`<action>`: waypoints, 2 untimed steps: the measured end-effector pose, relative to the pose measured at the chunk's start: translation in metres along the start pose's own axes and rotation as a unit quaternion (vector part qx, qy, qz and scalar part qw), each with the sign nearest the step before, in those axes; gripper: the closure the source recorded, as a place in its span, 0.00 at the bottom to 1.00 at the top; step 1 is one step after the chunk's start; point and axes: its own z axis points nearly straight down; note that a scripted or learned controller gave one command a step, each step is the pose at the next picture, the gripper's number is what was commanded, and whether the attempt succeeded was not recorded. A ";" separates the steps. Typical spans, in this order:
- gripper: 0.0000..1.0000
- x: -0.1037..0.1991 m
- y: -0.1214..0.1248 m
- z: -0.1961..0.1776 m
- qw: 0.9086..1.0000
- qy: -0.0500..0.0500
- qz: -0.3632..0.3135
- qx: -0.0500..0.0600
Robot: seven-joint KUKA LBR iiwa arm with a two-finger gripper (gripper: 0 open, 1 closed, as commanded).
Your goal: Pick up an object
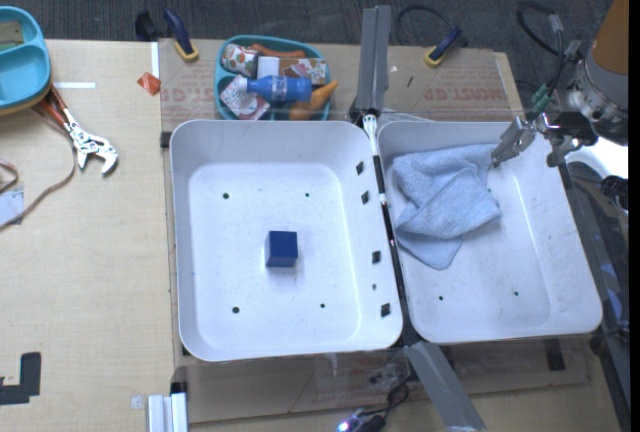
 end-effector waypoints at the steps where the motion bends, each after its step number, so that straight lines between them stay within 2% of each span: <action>1: 0.00 0.020 -0.041 0.181 1.000 0.000 -0.031 -0.002; 2: 0.00 -0.009 0.041 0.181 1.000 0.000 0.024 0.000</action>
